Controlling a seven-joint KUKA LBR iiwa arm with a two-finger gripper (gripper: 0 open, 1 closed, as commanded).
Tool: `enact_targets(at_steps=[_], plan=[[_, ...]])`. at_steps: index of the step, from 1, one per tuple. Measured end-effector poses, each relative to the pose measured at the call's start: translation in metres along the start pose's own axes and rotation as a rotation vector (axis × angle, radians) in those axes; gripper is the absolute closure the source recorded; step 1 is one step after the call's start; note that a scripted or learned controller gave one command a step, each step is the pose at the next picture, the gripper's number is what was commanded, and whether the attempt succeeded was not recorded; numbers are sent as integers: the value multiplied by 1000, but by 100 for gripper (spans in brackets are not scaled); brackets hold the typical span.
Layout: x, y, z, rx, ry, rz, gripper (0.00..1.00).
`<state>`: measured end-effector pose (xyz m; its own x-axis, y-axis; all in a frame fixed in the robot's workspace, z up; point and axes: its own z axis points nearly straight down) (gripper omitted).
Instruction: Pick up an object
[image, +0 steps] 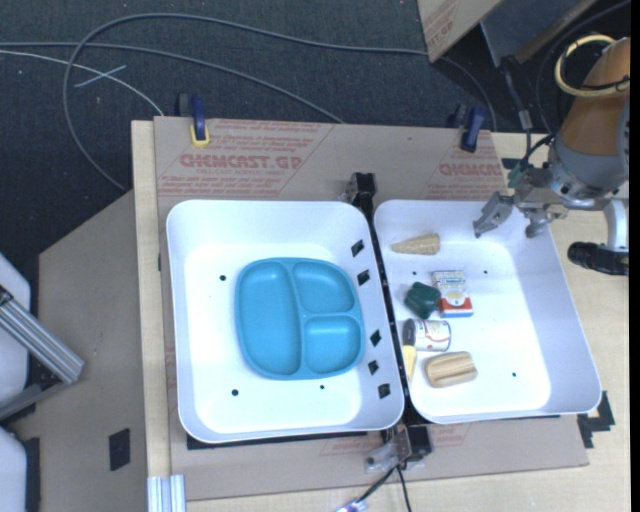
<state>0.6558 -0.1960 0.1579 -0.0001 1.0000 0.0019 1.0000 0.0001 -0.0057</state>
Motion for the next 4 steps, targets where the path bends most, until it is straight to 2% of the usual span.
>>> enact_targets(at_steps=[1, 2, 3, 4], plan=[[11, -2, 52, 1, 1, -1, 0], [10, 0, 36, -8, -2, -2, 100], [19, 7, -16, -13, -3, -2, 100], [15, -1, -70, -14, -4, 0, 100]])
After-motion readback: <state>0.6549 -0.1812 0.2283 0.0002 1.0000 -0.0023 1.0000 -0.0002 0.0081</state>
